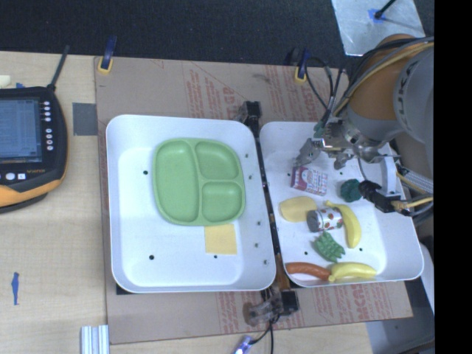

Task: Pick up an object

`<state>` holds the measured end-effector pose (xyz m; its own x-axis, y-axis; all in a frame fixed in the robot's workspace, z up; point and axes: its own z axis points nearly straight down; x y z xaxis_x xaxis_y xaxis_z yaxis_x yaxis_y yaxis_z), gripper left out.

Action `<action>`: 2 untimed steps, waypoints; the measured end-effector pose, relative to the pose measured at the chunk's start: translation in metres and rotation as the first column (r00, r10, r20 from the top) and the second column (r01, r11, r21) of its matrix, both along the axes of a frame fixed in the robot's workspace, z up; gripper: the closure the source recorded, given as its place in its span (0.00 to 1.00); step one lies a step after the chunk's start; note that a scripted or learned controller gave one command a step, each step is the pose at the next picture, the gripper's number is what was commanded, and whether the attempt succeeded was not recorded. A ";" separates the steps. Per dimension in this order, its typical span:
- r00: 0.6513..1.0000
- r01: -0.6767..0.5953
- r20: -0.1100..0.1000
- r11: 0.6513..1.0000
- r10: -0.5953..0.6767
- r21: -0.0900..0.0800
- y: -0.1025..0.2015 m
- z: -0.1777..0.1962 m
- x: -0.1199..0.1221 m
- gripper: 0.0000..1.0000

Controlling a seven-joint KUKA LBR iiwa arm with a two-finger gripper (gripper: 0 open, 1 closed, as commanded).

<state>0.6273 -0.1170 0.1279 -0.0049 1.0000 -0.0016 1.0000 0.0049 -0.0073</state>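
- My fingers [322,151] are hanging spread apart over the far end of the right bin [402,260], gripping nothing.
- Just below them, a small pink-and-white packet [310,180] is lying flat on the bin floor.
- Beside it a dark green round object [350,190] is sitting, and nearer the front a pale yellow slice [298,209], a small can [325,220], a banana [352,225], a green leafy piece [328,247], a second banana [352,272] and a red sausage [307,270] are resting.
- The left bin [133,264] is holding a green divided plate [198,181] and a yellow cheese square [221,239].
- On the counter [51,271] a teach pendant [28,146] is lying at the far left.
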 end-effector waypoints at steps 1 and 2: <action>1.000 -0.001 0.000 1.000 0.001 0.001 0.006 -0.037 0.004 0.00; 1.000 -0.003 -0.001 1.000 0.003 0.000 0.005 -0.026 0.004 1.00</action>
